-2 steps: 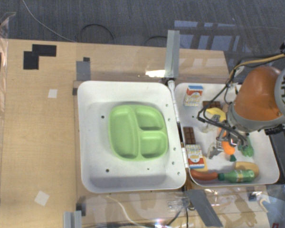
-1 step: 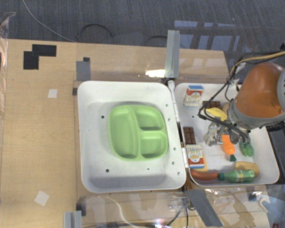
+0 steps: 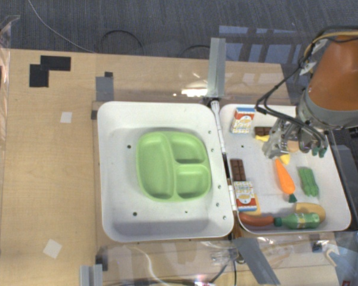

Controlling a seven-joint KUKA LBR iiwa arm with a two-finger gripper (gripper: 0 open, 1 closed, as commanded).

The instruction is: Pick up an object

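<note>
Orange plastic carrot (image 3: 284, 178) lies in your right white bin (image 3: 340, 186), just below the gripper (image 3: 286, 145) hovering low, likely lining up a grab. Fingers: can't tell, spread or pressed. Green divided plate (image 3: 173, 165) sits in the left bin (image 3: 116, 159).

Grey arm (image 3: 337, 109) w/ orange band, black cables looping alongside, metal grey gripper (image 3: 295, 142) assy

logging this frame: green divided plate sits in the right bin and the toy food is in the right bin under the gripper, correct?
Not quite. The camera view shows the green divided plate in the left bin, not the right. The toy food, such as the carrot, is in the right bin below the gripper, as you said.
</note>
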